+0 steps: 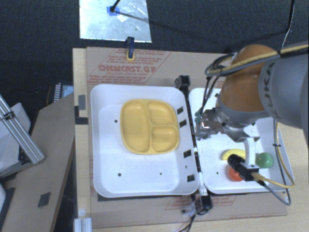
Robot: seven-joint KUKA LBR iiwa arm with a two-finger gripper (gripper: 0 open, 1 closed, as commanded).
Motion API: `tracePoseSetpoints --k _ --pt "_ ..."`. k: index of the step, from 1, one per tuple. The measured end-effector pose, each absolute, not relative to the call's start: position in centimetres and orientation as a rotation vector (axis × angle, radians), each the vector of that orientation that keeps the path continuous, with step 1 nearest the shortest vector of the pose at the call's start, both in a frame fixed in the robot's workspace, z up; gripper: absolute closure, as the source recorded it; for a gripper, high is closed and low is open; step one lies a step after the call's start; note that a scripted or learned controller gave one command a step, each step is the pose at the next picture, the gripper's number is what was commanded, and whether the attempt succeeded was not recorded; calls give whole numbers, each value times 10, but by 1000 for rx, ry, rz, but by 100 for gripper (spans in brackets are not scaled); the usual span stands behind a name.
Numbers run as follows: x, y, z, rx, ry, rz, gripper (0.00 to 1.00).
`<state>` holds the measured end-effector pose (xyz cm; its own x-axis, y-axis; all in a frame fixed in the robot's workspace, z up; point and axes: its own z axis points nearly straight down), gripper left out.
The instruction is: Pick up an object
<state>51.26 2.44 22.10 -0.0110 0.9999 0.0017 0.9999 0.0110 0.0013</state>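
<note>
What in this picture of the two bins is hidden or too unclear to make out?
Camera view:
- Right bin: much of its floor lies under the arm.
- Gripper: blurred beneath the wrist; whether it holds anything is unreadable.
- Orange object: partly covered by the arm, shape unclear.
</note>
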Motion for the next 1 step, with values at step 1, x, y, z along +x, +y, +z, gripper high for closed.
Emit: tracePoseSetpoints --k 1 --pt "514 81 216 -2209 -2233 -3 100"
